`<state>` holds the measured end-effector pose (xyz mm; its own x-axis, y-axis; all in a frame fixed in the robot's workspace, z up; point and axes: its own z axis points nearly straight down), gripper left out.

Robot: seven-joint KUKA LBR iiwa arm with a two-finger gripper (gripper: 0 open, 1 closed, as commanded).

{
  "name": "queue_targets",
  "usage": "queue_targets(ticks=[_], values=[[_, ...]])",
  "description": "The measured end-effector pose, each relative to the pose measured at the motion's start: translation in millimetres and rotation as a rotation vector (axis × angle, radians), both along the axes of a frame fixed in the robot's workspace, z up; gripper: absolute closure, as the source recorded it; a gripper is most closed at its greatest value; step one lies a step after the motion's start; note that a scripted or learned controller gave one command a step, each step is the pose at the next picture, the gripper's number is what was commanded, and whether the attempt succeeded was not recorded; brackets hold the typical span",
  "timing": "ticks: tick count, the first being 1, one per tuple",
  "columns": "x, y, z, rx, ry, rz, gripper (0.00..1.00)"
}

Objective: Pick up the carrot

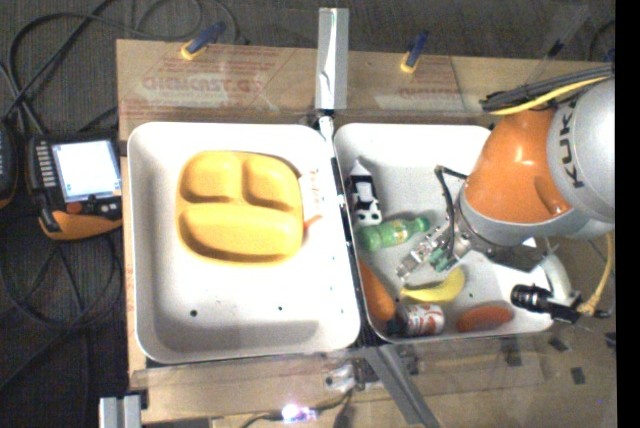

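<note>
White plastic walls hem the right bin [420, 138], and the pincer [428, 256] hangs low inside it, near its middle, with the grey-and-orange arm [520, 181] crowding the room to its right. Whether it is open or closed I cannot tell, and nothing is seen gripped in it. Just below it lies a banana [440, 289]; just beside it to the left lies a green bottle [392, 233], and beyond that, against the bin's left wall, stands a small black-and-white bottle [362, 196]. The carrot [376, 294] lies below and to the left of the pincer, tight along the left wall near the front corner. A red-and-white can [421, 320] and a red tomato-like object [484, 318] sit along the front wall below. Most open floor lies above the pincer, toward the far wall. Far to the left, the other bin [160, 316] holds a yellow compartment tray [240, 206], with bare floor around it.
</note>
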<state>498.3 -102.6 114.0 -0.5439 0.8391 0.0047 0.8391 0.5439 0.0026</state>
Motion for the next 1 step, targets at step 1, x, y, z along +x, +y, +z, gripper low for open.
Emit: queue_targets(ticks=[1], values=[[-14.0,81.2,69.4,-0.004,-0.002,0.463,1.0]])
